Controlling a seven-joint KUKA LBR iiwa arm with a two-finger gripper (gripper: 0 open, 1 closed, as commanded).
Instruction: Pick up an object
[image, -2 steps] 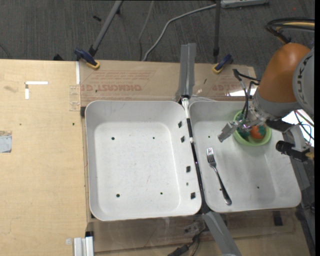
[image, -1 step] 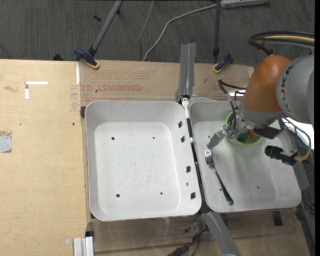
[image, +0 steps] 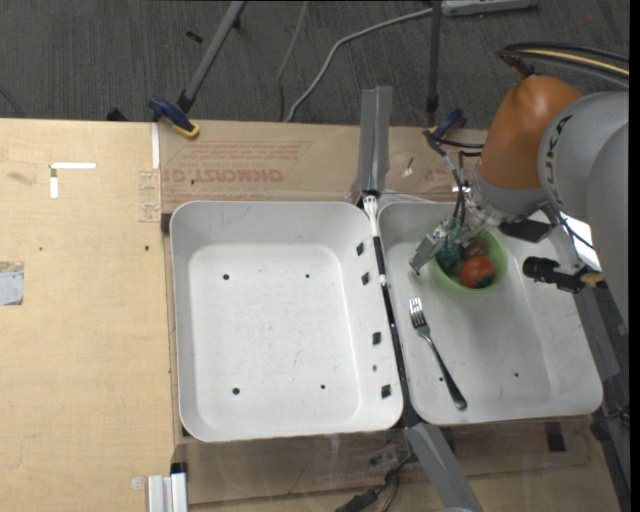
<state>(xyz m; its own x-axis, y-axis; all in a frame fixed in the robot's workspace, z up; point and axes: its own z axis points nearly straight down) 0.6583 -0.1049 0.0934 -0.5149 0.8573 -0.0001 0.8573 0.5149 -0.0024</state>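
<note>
Hand (image: 447, 243) down over small green plastic bowl (image: 492, 281) holding red round object (image: 477, 269) — grip state unclear; nothing lifted yet.

I see two bins side by side on tabletop (image: 80, 330). Right bin (image: 540, 390): bowl (image: 470, 281) at back, fork (image: 436, 352) in front.

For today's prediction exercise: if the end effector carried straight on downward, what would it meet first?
Most likely the red object lying in the green bowl, directly below the end effector; depth is hard to judge.
</note>
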